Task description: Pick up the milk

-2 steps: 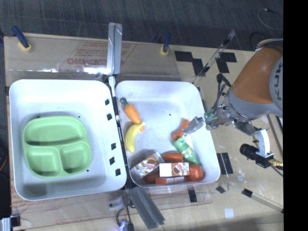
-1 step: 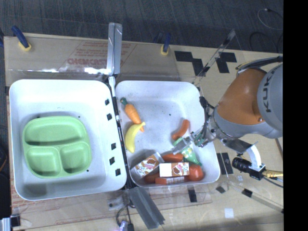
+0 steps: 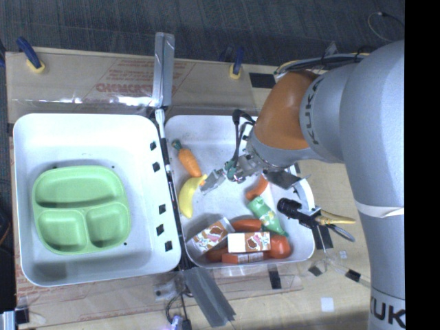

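White right bin holds the clutter: carrot, banana, a green bottle, red items, and two small cartons at the near wall. Milk looks like the white-and-red carton, lying flat on the red items, though the brown carton beside it could also be it; labels too small. Gripper hangs over bin centre, above the banana's tip, fingers slightly parted, nothing between them. It sits well short of the cartons, so the approach isn't lined up yet. Green tray rests in the left bin.
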### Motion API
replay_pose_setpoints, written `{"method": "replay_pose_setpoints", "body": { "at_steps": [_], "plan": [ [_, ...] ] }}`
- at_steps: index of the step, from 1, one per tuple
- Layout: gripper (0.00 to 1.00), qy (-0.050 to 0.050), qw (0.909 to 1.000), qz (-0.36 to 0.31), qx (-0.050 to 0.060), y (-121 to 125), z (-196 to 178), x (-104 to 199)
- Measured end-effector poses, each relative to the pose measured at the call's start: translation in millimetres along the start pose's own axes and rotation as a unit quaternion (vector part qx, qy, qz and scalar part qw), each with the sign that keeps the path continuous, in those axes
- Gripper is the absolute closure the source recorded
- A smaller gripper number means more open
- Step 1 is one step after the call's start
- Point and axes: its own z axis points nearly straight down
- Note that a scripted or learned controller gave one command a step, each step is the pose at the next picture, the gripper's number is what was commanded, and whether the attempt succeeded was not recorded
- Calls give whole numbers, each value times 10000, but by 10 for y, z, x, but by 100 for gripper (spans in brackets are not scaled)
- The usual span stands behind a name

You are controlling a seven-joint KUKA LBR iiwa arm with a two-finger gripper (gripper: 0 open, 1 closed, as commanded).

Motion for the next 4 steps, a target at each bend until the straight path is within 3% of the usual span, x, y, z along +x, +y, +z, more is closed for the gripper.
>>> {"method": "replay_pose_setpoints", "body": {
  "at_steps": [1,2,3,4],
  "plan": [
    [0,10,9998,-175,7,-170,25,-166],
    [0,4,9903,-1390,-5,-544,208,225],
    [100,15,9899,-1421,7,-538,131,226],
    [100,-20,9208,-3900,-16,-511,-646,923]
  ]
}}
